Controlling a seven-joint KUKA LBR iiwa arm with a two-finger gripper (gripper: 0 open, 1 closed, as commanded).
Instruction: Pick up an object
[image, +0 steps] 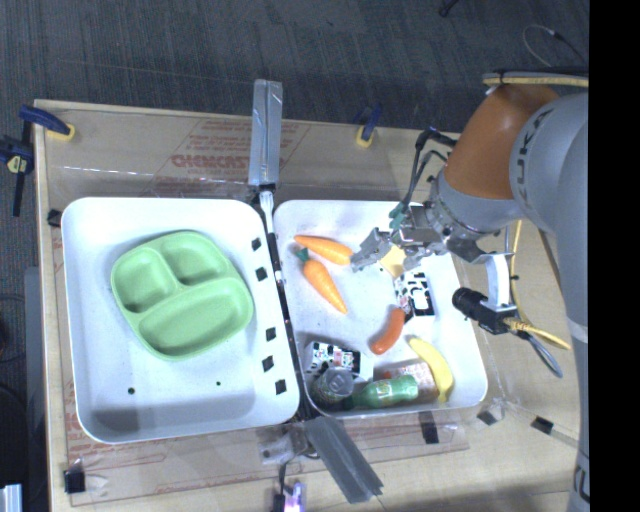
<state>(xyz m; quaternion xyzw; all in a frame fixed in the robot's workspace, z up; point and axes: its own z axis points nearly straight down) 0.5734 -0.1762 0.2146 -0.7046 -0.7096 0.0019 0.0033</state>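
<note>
2 white bins side by side. Right bin (460, 330): 2 carrots, sausage, banana, green bottle, small card. Left bin (90, 400): green divided plate (180, 292). Gripper (392, 245) hovers at the right bin's upper part, fingers apart, nothing between them. Nearest item: upper carrot (322, 248), just to its left, long axis running left-right, roughly in line with the gripper.

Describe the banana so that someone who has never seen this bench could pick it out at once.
Look at the right bin of the two white bins, the one crowded with toy food. Go to its near right corner, beside the green bottle lying along the front wall. The banana is the curved yellow piece there; the carrots and the sausage nearby are orange or red.
</note>
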